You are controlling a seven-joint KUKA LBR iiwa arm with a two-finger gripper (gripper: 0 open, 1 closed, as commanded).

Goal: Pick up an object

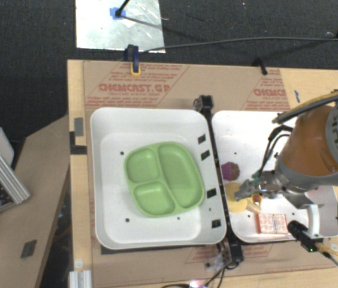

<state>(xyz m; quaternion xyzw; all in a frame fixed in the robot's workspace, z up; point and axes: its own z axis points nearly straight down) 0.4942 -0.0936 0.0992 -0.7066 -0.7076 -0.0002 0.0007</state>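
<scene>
Hovering fingers over yellow object, right bin

smooth green plastic tray (slightly glossy) in a matt white bin.

A light green divided plate is seen in the white left bin. In the white right bin, a purple object, a yellow object and a red-patterned packet are seen.
</scene>
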